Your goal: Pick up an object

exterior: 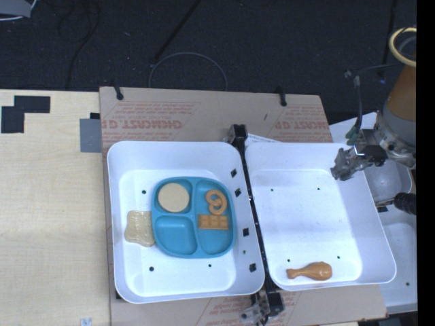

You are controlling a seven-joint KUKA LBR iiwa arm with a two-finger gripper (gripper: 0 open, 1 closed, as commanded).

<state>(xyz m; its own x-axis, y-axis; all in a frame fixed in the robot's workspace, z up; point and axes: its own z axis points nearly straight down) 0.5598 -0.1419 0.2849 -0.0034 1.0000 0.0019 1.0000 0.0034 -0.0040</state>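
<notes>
The gripper (344, 163) hangs over the far right corner of the right bin (309, 182), and whether it is open or closed cannot be told from here. The nearest pickable thing, a toy chicken drumstick (310, 272), lies well apart from it at that bin's near wall, toward the near right corner, its long axis running along the wall with the thin bone end pointing at the divider. It is tan-orange, smooth, bulbous at the right end
</notes>
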